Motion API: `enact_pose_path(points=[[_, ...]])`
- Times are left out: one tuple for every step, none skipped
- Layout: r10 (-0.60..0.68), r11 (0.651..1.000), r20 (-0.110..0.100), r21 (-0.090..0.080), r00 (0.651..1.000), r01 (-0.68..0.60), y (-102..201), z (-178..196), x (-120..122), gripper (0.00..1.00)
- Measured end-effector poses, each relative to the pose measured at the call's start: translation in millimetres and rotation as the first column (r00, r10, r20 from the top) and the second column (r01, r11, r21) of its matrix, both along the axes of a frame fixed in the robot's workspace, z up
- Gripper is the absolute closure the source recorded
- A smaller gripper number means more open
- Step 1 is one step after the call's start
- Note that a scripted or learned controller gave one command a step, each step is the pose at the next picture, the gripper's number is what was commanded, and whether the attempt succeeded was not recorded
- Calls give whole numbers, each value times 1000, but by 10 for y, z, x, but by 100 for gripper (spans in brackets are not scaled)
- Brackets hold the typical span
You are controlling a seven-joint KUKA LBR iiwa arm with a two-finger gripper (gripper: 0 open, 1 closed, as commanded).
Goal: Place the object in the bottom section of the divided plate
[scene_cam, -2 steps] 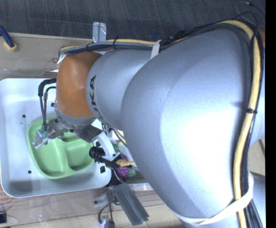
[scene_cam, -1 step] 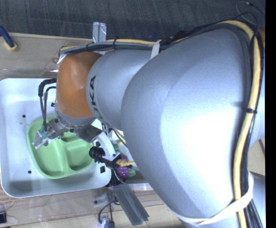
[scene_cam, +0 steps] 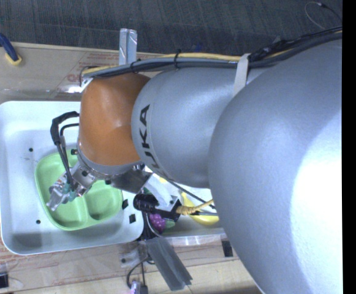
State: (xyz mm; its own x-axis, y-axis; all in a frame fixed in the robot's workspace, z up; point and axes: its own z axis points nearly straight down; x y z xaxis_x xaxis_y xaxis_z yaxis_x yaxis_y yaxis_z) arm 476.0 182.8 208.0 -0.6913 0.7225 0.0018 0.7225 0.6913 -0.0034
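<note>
Robot lab: KUKA arm (scene_cam: 227,139), bins (scene_cam: 12,164)

1. Arm (scene_cam: 245,121): grey, reaching in from the right and taking up most of the right half of the view, its largest link nearest the camera.
2. Orange band (scene_cam: 107,121): sits above the wrist, at the arm's leftward end.
3. Wrist (scene_cam: 86,176): angled down and to the left below the orange band; a black cable (scene_cam: 58,127) loops beside it.
4. Gripper (scene_cam: 60,195): metallic, pointing down-left at the arm's tip; its finger spacing is not discernible.
</note>
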Motion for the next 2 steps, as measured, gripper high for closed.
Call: enact_pose_path(points=[[324,946,6,0,946,-324,-551,829,214,0],[53,999,-1,-1,999,-53,-221,469,417,0]])
